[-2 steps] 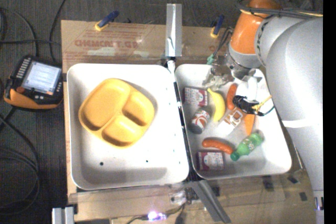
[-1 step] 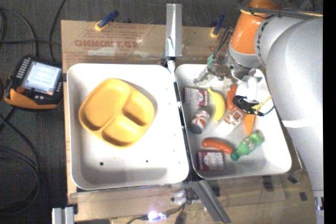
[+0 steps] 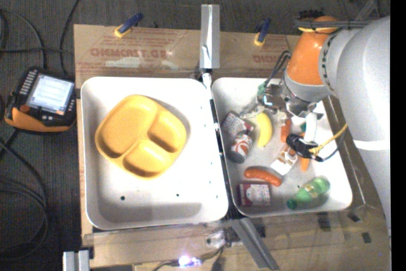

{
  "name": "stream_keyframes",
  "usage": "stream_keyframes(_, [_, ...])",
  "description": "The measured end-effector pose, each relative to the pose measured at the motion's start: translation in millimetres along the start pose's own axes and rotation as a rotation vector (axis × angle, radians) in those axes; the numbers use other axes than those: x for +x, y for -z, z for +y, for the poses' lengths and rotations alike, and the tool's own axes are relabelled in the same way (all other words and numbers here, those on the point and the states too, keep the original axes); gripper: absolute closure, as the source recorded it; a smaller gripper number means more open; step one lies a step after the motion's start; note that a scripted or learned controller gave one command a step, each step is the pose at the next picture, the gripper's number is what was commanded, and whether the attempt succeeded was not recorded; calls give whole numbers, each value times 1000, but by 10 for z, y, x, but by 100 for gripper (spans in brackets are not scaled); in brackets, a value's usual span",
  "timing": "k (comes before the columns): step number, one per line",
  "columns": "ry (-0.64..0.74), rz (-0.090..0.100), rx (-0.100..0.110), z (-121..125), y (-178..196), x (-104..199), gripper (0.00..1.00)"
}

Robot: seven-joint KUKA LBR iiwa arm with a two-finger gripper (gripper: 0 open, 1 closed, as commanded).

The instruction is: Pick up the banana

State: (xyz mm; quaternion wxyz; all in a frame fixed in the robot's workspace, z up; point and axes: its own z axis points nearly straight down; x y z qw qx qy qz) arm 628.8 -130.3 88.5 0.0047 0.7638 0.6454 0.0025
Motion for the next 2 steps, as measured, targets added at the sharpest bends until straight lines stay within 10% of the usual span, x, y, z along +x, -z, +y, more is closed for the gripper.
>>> stream_keyframes(1, [1, 0, 4, -3, 62, -4, 100])
stream_keyframes(2, [-173, -3, 17, 69, 915, 878, 100])
